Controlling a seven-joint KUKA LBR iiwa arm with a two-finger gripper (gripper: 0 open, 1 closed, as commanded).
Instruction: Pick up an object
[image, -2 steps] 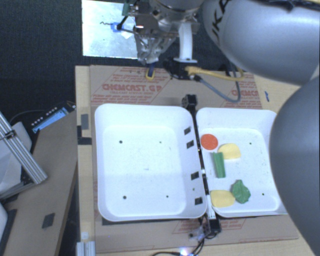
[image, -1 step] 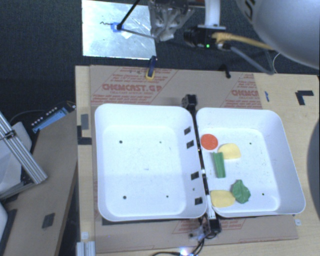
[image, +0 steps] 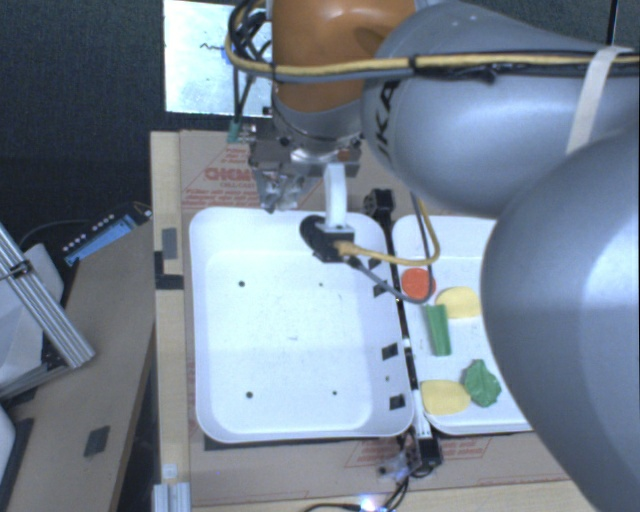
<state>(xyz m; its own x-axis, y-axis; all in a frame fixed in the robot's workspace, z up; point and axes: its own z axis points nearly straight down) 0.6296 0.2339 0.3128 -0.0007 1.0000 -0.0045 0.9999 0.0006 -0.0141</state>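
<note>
My gripper (image: 303, 200) hangs over the far edge of the left white bin (image: 205, 330), under the orange wrist band. A dark piece (image: 323, 239) sits just below it at the bin's far right; I cannot tell whether it belongs to the gripper or is a loose object. The right bin (image: 470, 228) holds an orange-red round item (image: 417, 285), a yellow piece (image: 459, 301), a green stick (image: 437, 331), a green leafy piece (image: 482, 384) and a second yellow piece (image: 445, 397). The arm's grey body hides most of the right bin.
A yellow cable (image: 385, 258) runs from the gripper area toward the right bin. Black clips (image: 392, 352) line the divide between the bins. A metal rail (image: 45, 310) and a blue strip (image: 100, 233) lie off the bench at left.
</note>
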